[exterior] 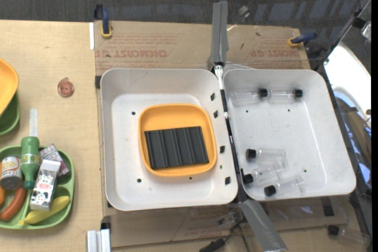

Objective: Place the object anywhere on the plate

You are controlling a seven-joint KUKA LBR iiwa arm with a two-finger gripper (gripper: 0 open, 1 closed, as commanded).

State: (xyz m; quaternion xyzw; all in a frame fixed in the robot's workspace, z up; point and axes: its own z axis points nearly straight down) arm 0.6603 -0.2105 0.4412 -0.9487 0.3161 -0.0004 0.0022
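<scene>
In the left bin (118,186), the orange plate (177,118) sits dead centre with a dark ribbed block (177,147) lying flat across its 6 o'clock half. Looks placed already: block rests fully inside the rim. Right bin (331,180) holds clear tubes with black caps (279,93), one pair at 12 o'clock, more at 7 o'clock, likely spare pick targets. Pincer state: can't tell from here.
</scene>
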